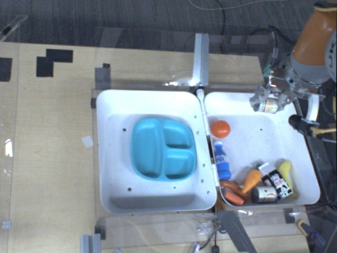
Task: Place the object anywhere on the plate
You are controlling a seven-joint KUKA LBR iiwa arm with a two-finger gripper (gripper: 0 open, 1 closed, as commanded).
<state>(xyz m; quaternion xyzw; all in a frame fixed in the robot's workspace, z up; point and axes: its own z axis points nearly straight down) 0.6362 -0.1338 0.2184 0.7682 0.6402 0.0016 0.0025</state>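
The blue divided plate [162,147] lies in the middle of the left white bin [113,141]. My gripper [270,103] hangs raised over the far edge of the right bin [295,141], well to the right of the plate. A small pale object with a yellowish patch [269,106] shows between its fingers. The grey arm with its orange band [315,33] comes in from the upper right.
The right bin holds an orange-red ball [220,128], a blue bottle [221,163], a carrot [251,180], a hot dog [232,192], a dark can [265,194], a black-and-white carton [279,183] and a yellow banana [285,169]. A metal post [201,62] stands behind the divider between the bins.
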